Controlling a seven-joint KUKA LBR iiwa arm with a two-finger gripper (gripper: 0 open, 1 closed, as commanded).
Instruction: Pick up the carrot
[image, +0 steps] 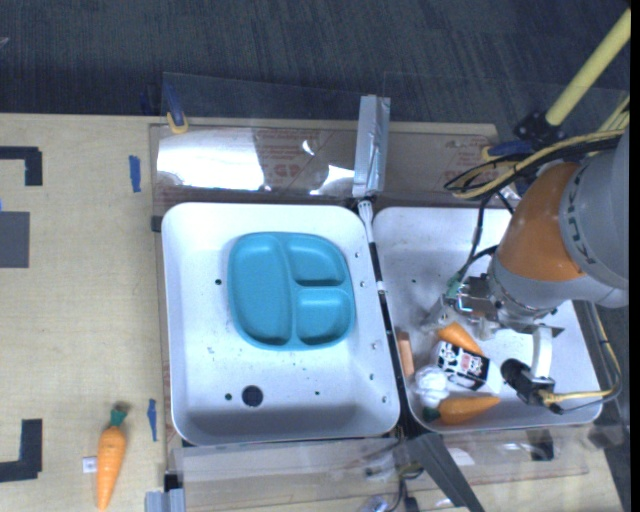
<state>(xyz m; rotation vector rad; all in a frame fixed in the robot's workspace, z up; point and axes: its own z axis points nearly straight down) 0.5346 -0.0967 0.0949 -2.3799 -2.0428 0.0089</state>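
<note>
Gripper (470, 318): low inside the right bin (420, 225), under the grey and orange wrist. Its opening cannot be told from this view, and no grasp is confirmed.

Carrot (459, 336): an orange tapered piece at the gripper's tip, touching it or just beside it on the view's lower left. It lies tilted, with its wide end away from the gripper.

Second carrot (472, 406): below the gripper in the view, against the bin's near wall, with a pale round item (432, 381) at its left end.

Bench carrot (110, 455): well apart from the gripper, outside both bins, past the left bin (190, 300) and its blue divided plate (292, 290).

Black-and-white carton (463, 365): just below the gripper, between the two carrots in the right bin and touching or nearly touching the upper one.

Orange-brown stick (405, 355): to the view's left of the gripper, along the dividing wall.

Hazard, slip: judged likely. A tapered, tilted body could squirt out if it is pinched near the narrow end.

Hazard, crowding: a closing stroke may catch the carton's edge or push it into the second carrot.

Hazard, wrong target: three orange carrot-like items are present, so the program could settle on another one.

Hazard, false lift: the contact is hidden by the wrist, so an empty lift could go unnoticed.
</note>
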